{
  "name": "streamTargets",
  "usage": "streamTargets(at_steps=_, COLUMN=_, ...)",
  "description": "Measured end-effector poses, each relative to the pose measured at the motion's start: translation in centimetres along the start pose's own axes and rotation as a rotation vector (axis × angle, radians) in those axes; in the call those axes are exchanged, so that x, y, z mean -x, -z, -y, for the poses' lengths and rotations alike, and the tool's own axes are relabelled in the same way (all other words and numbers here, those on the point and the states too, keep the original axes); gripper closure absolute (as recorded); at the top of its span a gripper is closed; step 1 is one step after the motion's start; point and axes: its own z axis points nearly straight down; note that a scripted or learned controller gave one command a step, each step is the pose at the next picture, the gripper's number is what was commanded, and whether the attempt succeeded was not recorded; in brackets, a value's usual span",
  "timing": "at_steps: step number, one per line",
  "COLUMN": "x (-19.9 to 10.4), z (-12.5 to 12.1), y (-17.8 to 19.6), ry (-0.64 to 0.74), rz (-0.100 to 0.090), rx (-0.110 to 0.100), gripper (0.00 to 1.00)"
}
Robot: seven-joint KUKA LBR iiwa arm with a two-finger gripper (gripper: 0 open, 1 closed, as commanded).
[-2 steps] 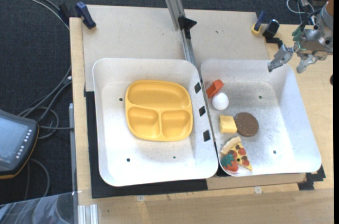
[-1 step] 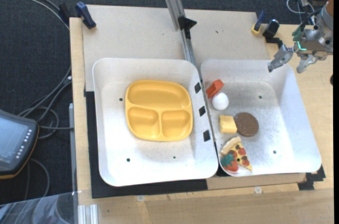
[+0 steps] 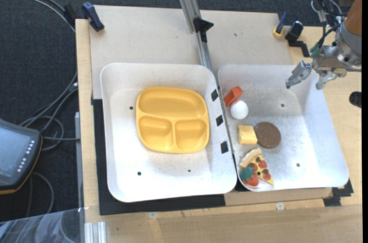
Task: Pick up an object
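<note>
A yellow divided tray (image 3: 172,119) sits in the middle of the left bin (image 3: 118,178), with three compartments, one long across the far side and two smaller ones on the near side. Across the divider, the right bin (image 3: 322,150) holds a small cluster of toy food along its left wall. An orange-red piece (image 3: 232,95) lies farthest back, and a white egg (image 3: 239,110) touches it just in front. Nearer the camera, a pale yellow cheese block (image 3: 247,134) rests against a round brown patty (image 3: 267,135). In the near left corner lies a pizza slice (image 3: 256,169) (red and green toppings on it), close to the bin's rim.

Well apart from all of these, the gripper (image 3: 310,76) hangs over the far right corner of the right bin. Its two fingers stand spread apart with nothing between them. The grey arm (image 3: 351,41) enters from the right edge above it.
</note>
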Motion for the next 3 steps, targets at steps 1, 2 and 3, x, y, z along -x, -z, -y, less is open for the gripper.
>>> streamTargets(at_steps=1, x=0.2, z=0.3, y=-4.3, ry=0.000, rz=0.000, rx=0.000, gripper=0.00)
streamTargets(at_steps=2, x=-0.1, z=1.0, y=-8.9, ry=0.001, rz=-0.001, rx=0.000, gripper=0.00)
streamTargets(at_steps=3, x=-0.1, z=0.8, y=-7.4, ry=0.002, rz=0.000, rx=0.008, gripper=1.00)
